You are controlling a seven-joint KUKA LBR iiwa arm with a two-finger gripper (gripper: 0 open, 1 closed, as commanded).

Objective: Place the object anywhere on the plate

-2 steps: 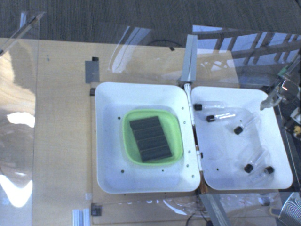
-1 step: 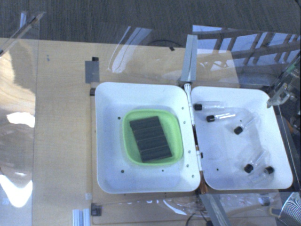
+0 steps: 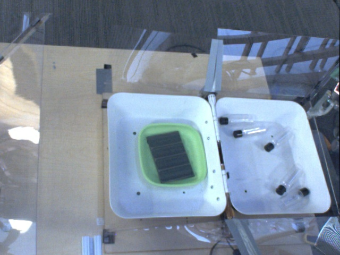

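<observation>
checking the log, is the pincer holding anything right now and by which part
Cannot be told here. The dark object lies on the green plate.

one camera is fixed above the surface (image 3: 58, 142) and looks down on it at a slant, tilted away, so the far edge of the wood and a strip of dark ribbed floor (image 3: 133, 7) lie along the top of the frame. it stands far enough off to take in both white bins whole: the left bin (image 3: 119, 158) sits near the middle of the frame, the right bin (image 3: 313, 158) reaches close to the right edge. the near edge of the surface runs along the bottom. clear panels between the lens and the scene throw pale reflections over the left side and the upper right.
</observation>
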